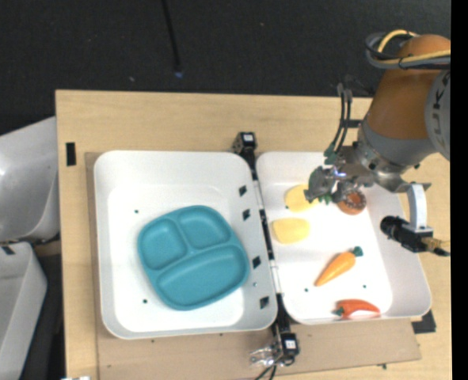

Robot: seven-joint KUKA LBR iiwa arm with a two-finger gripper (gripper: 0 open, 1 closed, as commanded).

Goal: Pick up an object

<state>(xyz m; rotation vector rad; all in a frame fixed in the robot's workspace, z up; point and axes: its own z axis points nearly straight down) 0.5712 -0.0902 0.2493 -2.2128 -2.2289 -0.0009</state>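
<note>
Arm [404, 109] bent down from the right, claw [325, 187] low over right bin [408, 283] beside yellow piece [296, 199], grip state unclear.

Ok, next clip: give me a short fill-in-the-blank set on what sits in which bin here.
1. The blue divided tray lies in the ____ bin.
2. The carrot lies in the ____ bin.
3. The claw is above the ____ bin.
4. The two pale, roundish pieces in the right bin are ____ in colour.

Missing words: left; right; right; yellow
</note>
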